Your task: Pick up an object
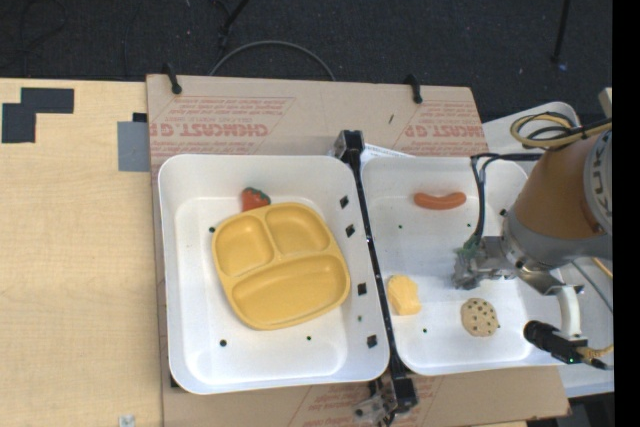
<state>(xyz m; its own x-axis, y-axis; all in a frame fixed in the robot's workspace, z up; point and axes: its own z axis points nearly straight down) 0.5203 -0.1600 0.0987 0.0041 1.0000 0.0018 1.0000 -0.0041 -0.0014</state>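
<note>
The pick had not been made, as far as the view showed. All three loose items in the right bin (pixel 440 360) lay flat on its floor: a sausage (pixel 440 200) toward twelve o'clock, a yellow block (pixel 403 295) at about eight o'clock near the divider, and a cookie (pixel 480 317) near five o'clock. The tool (pixel 472 267) sat low over the middle of that bin, toward its three o'clock side, just above the cookie and well apart from the sausage. Its tips were too dark and small to read, so I could not tell whether it was open or closed, and nothing could be seen in its hold.

In the left bin (pixel 190 335) a yellow divided plate (pixel 280 265) rested at centre, with a red and green toy (pixel 255 198) touching its rim at eleven o'clock.

By my judgement the cookie was the nearest candidate. What remained was the whole grasp: closing on an object and lifting it clear of the bin floor.
</note>
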